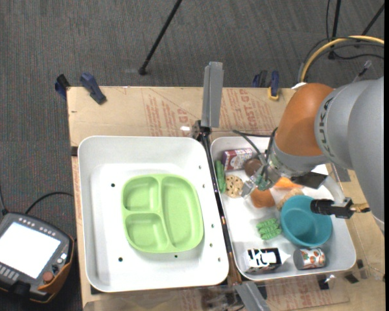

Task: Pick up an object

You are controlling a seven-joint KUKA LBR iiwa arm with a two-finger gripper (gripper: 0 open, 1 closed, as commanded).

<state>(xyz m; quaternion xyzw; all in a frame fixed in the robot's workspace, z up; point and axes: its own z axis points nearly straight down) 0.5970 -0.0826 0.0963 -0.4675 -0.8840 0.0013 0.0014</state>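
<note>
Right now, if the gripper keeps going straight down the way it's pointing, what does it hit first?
Most likely the orange object lying right under the gripper in the right bin, beside the teal bowl. Depth is hard to judge from this slanted view, so the cookie close by could be touched instead.

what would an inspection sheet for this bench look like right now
surface: cardboard bench bearing left bin and right bin
job's things: in right bin, teal bowl, cookie, orange item, green piece, brown box, black-white box, can
clutter: green divided plate in left bin
grippers: end effector low over right bin by orange item; fingers unclear
cables: yellow hose behind arm; cord to pendant
surroundings: blue clamps, tripod legs on carpet
</note>
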